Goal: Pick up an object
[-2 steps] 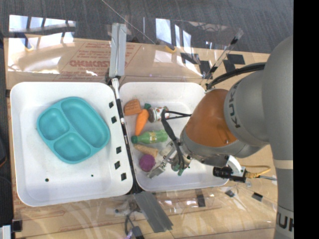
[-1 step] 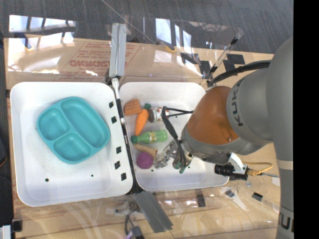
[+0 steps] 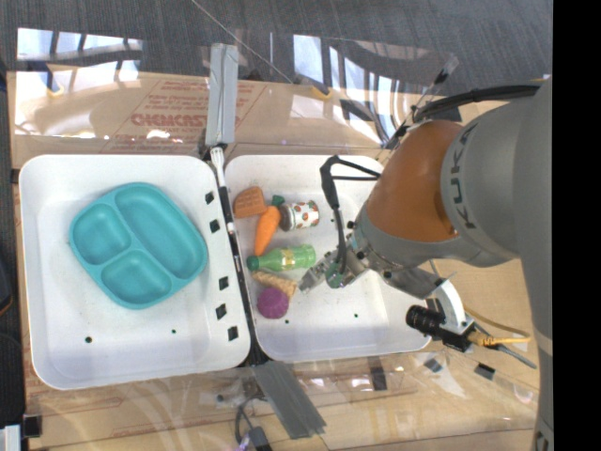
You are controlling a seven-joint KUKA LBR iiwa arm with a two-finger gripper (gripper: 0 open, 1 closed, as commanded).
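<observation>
Grey arm [image 3: 488, 186] with its orange band reaches over the right white bin [image 3: 310, 341], its gripper [image 3: 331, 272], whose opening I cannot tell, low beside a green plastic bottle [image 3: 285, 258] lying lengthwise left-right, cap toward the left bin, between an orange carrot [image 3: 267, 230] and a purple ball [image 3: 272, 302].

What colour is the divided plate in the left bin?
The plate is teal, a light blue-green all over; the camera view shows it from above.
</observation>
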